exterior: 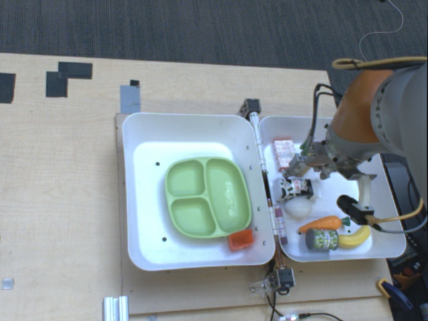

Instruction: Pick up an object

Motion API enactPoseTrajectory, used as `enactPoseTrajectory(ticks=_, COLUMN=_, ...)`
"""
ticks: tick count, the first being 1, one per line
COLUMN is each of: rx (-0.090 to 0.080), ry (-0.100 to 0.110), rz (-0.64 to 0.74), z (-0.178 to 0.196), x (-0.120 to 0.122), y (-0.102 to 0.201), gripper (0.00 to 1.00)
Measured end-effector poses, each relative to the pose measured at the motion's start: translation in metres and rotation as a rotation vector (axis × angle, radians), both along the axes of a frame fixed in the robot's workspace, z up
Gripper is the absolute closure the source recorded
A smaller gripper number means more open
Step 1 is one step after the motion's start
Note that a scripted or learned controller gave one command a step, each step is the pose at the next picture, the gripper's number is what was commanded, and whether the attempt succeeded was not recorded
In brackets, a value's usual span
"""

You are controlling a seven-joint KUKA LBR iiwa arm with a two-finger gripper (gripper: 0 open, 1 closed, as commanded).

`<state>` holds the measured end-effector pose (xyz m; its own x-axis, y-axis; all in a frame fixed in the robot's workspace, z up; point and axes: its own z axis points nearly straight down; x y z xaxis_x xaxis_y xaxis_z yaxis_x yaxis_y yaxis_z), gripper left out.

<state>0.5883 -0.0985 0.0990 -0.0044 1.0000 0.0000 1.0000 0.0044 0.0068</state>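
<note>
One white egg-shaped object (299,208) was found just beside the gripper (296,187), toward the view's lower edge, in the right bin (394,199). It was judged light, smooth and slippery, best taken across its middle. Whether the gripper was spread or closed could not be told. A carrot (321,224), a can (322,240) and a banana (356,237) were crowded just beyond it.

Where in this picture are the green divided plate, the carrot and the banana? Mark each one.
green divided plate (208,197): camera view, on the ridge where its three compartments meet.
carrot (321,224): camera view, middle of its orange body.
banana (354,237): camera view, middle of its yellow curve.
</note>
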Motion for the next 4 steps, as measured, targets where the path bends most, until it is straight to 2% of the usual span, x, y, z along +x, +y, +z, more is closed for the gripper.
enactPoseTrajectory(ticks=1, rx=-0.001, ry=0.0, rz=-0.004, z=-0.012, x=-0.067, y=-0.009, gripper=0.0)
enactPoseTrajectory(ticks=2, rx=-0.001, ry=-0.006, rz=-0.003, z=-0.001, x=-0.064, y=-0.009, gripper=1.0)
enactPoseTrajectory(ticks=3, rx=-0.001, ry=-0.006, rz=-0.002, z=-0.001, x=-0.065, y=-0.009, gripper=0.0)
enactPoseTrajectory(ticks=4, rx=-0.001, ry=-0.009, rz=-0.001, z=0.01, x=-0.063, y=-0.008, gripper=1.0)
